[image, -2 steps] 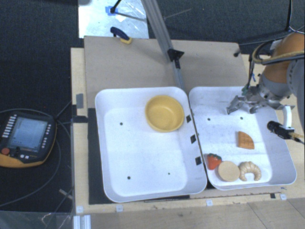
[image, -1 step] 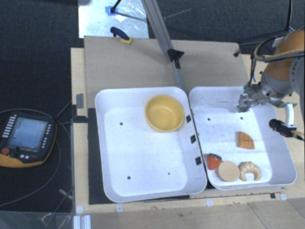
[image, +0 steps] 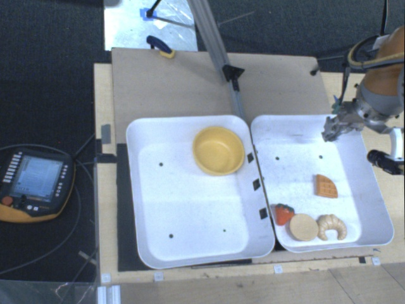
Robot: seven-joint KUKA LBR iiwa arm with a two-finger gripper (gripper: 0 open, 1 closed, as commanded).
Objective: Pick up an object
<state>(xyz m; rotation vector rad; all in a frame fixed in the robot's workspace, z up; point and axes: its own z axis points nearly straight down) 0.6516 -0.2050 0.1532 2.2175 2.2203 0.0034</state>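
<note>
Gripper (image: pixel 331 132) hangs at upper right of frame, over far edge of right bin (image: pixel 297 138), nothing between fingers; how far open, cannot tell.

Candidates sit lower right: waffle piece (image: pixel 326 186) alone mid-bin; tomato (image: pixel 284 214), round biscuit (image: pixel 303 227), croissant (image: pixel 332 227) crowded along near wall.

Yellow bowl (image: pixel 218 150) in left bin (image: pixel 164 233).

Judgement: go for waffle piece, as it's isolated and nearest; centre above, descend straight, avoid bin wall.

A robotics lab. An orange-rimmed handheld teach pendant (image: pixel 31 183) lies on dark carpet (image: pixel 50 56). A grey tripod leg (image: pixel 212 33) crosses the plywood bench (image: pixel 272 84).
</note>
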